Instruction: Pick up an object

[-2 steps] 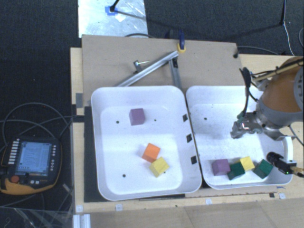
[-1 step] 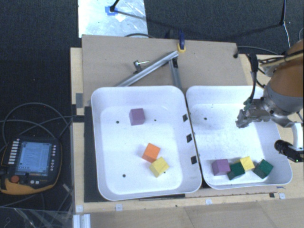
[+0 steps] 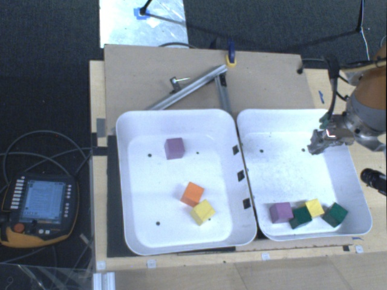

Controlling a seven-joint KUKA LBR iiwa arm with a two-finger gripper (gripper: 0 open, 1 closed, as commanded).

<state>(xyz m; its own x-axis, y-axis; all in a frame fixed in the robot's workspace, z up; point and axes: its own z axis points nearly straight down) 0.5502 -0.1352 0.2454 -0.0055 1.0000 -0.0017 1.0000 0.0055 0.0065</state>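
Here the grey two-finger gripper (image 3: 318, 142) hangs above the right white bin (image 3: 290, 121), nothing visibly between its fingers; whether they are spread, I cannot tell. Well below it lie a purple cube (image 3: 280, 211), two dark green cubes (image 3: 300, 217) and a yellow cube (image 3: 314, 208).

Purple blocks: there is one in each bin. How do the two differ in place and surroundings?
The purple block in the left bin stands alone toward the far side, apart from the orange block and the yellow block. The purple block in the right bin lies at the near edge, the left end of a row, right beside a green block. The gripper hovers over the right bin, away from both. Both are similar purple cubes.
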